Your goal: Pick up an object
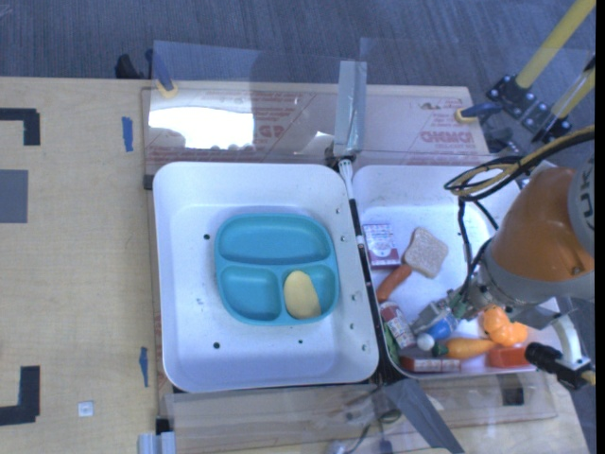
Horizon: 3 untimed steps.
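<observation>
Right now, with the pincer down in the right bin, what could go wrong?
1. The pincer sits in a tight pile: orange toy, carrot and small bottle lie close, so it may nudge them or grab two.
2. The pile lies near the right bin front wall, so a collision is possible.

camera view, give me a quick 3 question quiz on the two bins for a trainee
1. True or false: the yellow lemon-like item lies in the largest compartment of the blue tray.
2. Which bin holds the slice of bread? A) left bin B) right bin
3. Fill in: the arm's orange band hangs over the ____ bin.

Key: 1 false, it lies in a smaller lower compartment; 2 B; 3 right.
</observation>
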### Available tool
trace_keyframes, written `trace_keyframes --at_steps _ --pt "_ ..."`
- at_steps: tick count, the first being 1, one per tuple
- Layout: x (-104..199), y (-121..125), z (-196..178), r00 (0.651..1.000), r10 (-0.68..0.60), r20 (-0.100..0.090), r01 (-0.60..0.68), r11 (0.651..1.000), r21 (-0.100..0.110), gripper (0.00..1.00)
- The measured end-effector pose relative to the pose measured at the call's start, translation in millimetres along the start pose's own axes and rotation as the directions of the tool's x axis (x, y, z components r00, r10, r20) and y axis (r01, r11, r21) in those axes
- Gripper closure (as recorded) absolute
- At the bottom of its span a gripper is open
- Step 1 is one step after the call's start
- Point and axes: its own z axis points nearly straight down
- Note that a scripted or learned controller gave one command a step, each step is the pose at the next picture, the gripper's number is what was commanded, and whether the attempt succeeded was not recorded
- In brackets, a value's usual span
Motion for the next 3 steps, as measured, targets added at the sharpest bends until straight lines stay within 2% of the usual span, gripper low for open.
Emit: trace_keyframes --at_steps 1,2,3 --pt "-1.6 3.4 -11.3 1.000 0.002 0.006 -0.002 1.000 -0.010 1.00" --pt "43.6 40.1 -131.8 0.958 0.287 0.000 -0.287 0.958 0.000 1.00" --pt "43.1 39.1 -130.5 0.957 0.289 0.000 -0.289 0.957 0.003 0.00"
